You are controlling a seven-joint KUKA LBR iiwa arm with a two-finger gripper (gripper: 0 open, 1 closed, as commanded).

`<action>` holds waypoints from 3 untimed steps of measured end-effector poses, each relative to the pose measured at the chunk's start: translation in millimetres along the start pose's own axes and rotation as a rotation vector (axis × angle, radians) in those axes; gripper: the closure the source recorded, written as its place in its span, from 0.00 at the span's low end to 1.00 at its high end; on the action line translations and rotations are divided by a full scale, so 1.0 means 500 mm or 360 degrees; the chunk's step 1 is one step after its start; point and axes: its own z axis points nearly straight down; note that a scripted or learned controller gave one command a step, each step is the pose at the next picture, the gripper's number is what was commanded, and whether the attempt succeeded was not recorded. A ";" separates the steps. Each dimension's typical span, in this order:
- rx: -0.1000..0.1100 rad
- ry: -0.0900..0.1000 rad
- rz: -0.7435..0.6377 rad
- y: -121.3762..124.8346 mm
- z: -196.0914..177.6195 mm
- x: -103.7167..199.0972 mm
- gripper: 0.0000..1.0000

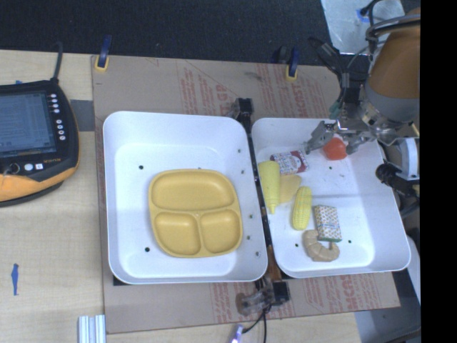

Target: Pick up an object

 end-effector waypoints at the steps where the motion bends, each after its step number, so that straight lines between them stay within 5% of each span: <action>1: 0.0003 -0.0001 -0.0001 -0.078 0.145 -0.030 0.00; 2: 0.0002 0.0000 0.0000 -0.114 0.245 0.015 0.00; 3: 0.0005 -0.0003 -0.0008 -0.114 0.224 0.013 1.00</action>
